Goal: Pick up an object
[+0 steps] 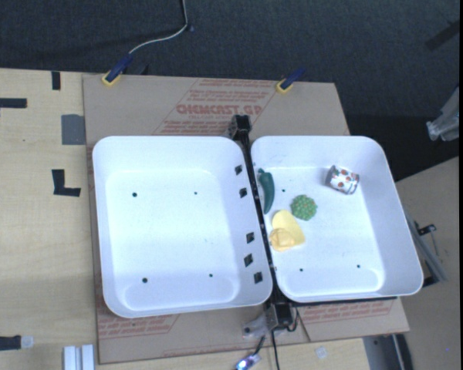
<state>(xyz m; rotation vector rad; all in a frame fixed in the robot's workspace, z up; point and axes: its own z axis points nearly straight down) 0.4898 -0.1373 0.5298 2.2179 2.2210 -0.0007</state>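
nothing has been lifted yet: a yellow object (286,231), green ball (303,206) and spotted cup (342,179) lie in the right bin (386,206). the claw's state cannot be told. a descent over one piece is called for next.

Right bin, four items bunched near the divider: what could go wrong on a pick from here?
1. The dark green piece lies against the right bin's inner wall, so the wall may block a clean grasp.
2. The yellow object and the green ball sit nearly touching; going for one could knock or drag the other.
3. The small white-and-red object looks tilted and may roll when touched.
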